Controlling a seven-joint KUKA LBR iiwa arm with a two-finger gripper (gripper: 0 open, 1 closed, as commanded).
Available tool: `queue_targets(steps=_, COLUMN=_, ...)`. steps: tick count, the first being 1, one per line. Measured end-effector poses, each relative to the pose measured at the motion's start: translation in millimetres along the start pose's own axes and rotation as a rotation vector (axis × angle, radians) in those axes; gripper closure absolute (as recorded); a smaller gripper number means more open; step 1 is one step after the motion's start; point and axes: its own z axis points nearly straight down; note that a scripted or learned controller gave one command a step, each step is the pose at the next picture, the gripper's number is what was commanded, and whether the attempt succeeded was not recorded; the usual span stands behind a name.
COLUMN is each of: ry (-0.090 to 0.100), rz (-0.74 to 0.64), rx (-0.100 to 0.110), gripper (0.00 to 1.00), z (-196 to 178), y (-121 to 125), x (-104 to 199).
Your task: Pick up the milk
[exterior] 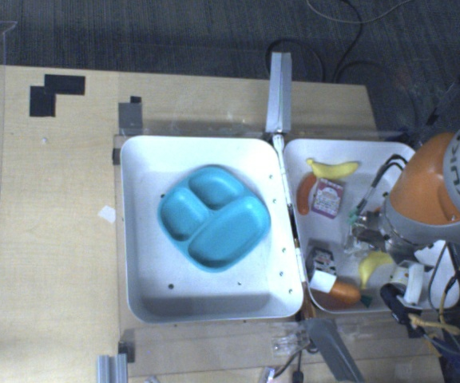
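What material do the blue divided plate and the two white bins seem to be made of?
The blue divided plate looks like moulded plastic: one even colour, rounded compartment edges, a soft sheen. The left white bin and the right white bin also look like plastic, smooth and slightly glossy with rounded corners, though coated metal cannot be ruled out.

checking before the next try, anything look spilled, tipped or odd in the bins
Nothing looks spilled or broken. The blue divided plate lies flat in the left bin. In the right bin, the banana and the other small items crowd together near the arm; whether any is tipped is unclear.
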Motion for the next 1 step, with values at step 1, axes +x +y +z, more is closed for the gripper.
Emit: queue_targets(steps=1, ry=-0.007, rz=0.255, rx=0.025, gripper=1.00, z=1.4, y=7.5, x=27.2)
